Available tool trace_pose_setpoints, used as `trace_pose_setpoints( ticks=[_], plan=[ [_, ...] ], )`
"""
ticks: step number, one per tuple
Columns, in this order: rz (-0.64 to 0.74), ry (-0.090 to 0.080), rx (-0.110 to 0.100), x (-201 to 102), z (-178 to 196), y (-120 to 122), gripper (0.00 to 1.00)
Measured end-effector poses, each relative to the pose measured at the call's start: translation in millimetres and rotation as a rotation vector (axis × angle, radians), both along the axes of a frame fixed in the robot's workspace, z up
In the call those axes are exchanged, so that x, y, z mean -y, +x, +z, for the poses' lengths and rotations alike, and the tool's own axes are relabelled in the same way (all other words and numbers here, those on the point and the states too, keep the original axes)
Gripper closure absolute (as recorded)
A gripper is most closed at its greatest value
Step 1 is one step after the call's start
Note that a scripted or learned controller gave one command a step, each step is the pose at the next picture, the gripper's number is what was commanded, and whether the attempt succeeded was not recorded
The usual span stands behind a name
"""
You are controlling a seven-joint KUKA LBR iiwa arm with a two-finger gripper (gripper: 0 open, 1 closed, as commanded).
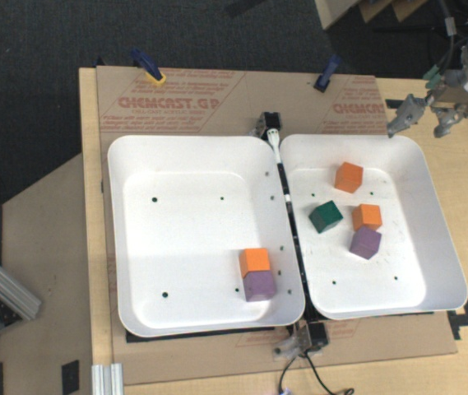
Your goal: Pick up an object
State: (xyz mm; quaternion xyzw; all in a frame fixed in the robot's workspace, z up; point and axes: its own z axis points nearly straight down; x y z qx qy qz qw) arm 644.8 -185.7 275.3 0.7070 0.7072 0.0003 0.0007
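The tool (pixel 425 115) hangs open and empty above the right bin's (pixel 439 245) far corner. In that bin lie two orange cubes (pixel 349 177), a green cube (pixel 326 216) and a purple cube (pixel 365 243). The far orange cube stands most apart, so it looks the safest pick: centre over it, descend straight, then close.
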Motion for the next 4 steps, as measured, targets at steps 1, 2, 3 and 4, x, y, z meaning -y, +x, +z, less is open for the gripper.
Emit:
trace_pose_setpoints(
  ticks=[1, 2, 3, 4],
  plan=[
    [-0.003, 0.002, -0.013, 39.6, -128.7, 18.6, 0.00],
    [0.001, -0.003, 0.003, 38.4, -107.5, 22.7, 1.00],
    [0.002, -0.005, 0.006, 38.4, -96.6, 23.5, 1.00],
    [0.003, -0.008, 0.009, 38.5, -85.8, 24.2, 1.00]
  ],
)
